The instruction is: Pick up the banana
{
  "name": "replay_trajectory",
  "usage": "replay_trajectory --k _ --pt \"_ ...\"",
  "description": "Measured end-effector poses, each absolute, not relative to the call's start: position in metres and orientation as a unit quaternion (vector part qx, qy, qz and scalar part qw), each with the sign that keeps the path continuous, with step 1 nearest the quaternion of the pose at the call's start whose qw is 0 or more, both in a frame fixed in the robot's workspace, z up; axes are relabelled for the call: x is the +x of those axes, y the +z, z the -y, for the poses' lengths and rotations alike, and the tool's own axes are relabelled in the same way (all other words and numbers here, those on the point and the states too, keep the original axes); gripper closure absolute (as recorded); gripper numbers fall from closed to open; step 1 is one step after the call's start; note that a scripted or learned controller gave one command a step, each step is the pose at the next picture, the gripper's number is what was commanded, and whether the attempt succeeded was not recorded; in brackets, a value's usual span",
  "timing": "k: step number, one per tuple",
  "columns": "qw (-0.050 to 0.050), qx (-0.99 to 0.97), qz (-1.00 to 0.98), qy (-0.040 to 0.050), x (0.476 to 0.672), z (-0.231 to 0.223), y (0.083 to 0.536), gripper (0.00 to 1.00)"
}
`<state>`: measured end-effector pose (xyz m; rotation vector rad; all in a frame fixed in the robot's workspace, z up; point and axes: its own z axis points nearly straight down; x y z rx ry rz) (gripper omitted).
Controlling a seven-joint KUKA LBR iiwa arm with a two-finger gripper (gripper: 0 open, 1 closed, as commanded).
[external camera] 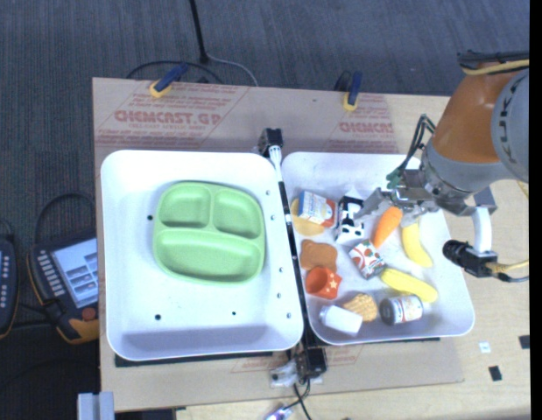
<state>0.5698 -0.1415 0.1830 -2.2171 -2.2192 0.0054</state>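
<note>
Overhead view of the bench, arm entering from 3 o'clock. You are at the approach step: the gripper (409, 201) hangs low over the right bin (459, 322), at about 1 o'clock within that bin, and nothing lies between its fingers. Whether those fingers stand wide or narrow you cannot tell — the wrist body covers them from above.

The banana (416, 244) lies just below the gripper, at 3 o'clock in the bin, its long axis running roughly 12 to 6. A second yellow piece (409, 284), also banana-like, lies at 4 o'clock, angled toward the jar (401, 309). The carrot (386, 226) sits immediately at 9 o'clock of the upper banana, near enough to foul a grasp.

In your judgement the next move calls for a short shift toward 5 o'clock, a wrist turn so the fingers close across the banana's narrow width, and a descent that clears the carrot.

Readable writing: the board under the bins carries red print, "CHEMCAST GP" (168, 118) at 11 o'clock, with a second, partly hidden block (365, 128) at 1 o'clock. The small cartons in the bin bear labels too small to read. The left bin (130, 322) holds a green divided tray (209, 232).
</note>
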Motion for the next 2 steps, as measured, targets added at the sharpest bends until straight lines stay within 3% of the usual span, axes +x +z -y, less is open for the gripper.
replay_trajectory --k 1,2 --pt "0.003 -0.733 0.681 0.0003 0.534 0.181 0.102 0.00" --pt "0.002 -0.625 0.781 0.0014 0.484 0.216 0.209 0.00"
